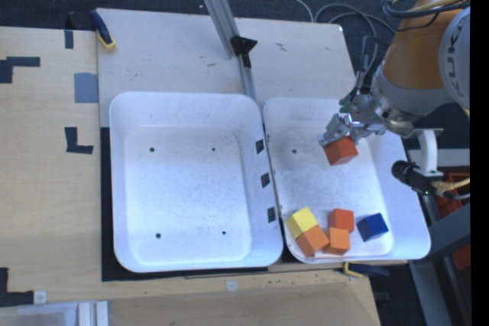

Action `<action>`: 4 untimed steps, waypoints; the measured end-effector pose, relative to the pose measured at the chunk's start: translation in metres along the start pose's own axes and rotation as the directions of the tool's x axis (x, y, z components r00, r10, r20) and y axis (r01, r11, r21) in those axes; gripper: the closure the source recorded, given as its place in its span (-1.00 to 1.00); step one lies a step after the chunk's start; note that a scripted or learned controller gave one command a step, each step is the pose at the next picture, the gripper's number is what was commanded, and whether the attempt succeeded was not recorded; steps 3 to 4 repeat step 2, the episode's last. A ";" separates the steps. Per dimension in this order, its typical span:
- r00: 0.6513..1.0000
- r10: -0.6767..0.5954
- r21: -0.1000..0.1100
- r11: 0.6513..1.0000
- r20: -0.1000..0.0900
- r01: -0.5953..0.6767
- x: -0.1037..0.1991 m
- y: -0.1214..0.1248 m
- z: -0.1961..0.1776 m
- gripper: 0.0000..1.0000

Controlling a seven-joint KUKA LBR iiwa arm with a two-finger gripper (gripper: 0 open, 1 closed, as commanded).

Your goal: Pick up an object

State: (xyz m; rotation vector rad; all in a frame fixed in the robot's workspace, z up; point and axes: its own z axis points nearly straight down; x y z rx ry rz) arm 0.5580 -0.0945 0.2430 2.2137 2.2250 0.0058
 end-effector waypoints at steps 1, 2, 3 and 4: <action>1.000 -0.002 0.011 1.000 -0.002 0.003 0.066 0.005 0.044 1.00; 1.000 -0.004 0.008 1.000 -0.002 0.004 0.130 0.007 0.043 1.00; 1.000 -0.004 0.008 1.000 -0.002 0.004 0.130 0.007 0.043 1.00; 1.000 -0.004 0.008 1.000 -0.002 0.004 0.130 0.007 0.043 1.00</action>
